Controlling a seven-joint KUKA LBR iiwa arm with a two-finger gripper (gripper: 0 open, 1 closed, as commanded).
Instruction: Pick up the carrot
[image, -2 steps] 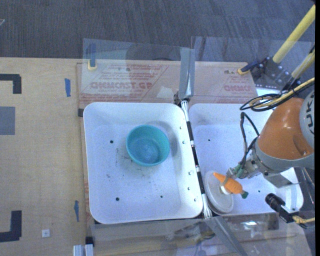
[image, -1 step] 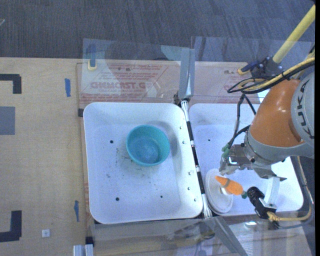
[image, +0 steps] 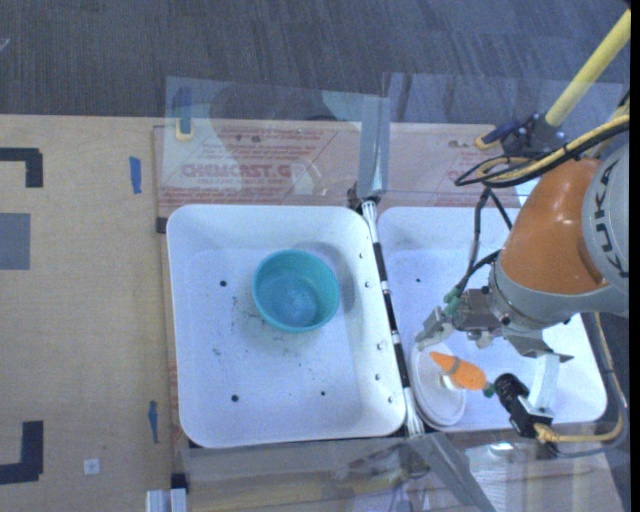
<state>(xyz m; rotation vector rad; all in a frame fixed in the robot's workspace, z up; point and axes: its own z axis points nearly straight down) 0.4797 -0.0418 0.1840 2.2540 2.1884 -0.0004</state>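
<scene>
Readable marks on the rig

Faint reddish print is showing on the clear panel (image: 262, 165) lying behind the left bin (image: 190, 330); its large line seems to begin "CHA", though the rest is staying too blurred to read. Dark letters, apparently "UK", are showing on the arm's grey housing (image: 622, 235) at the frame's right.

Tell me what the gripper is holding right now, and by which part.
It cannot be told. The gripper sits just above the carrot, which lies by a white dish in the right bin, but no hold is visible.

Bowl (image: 295, 290) in left bin (image: 200, 330), carrot (image: 458, 371) right.
</scene>
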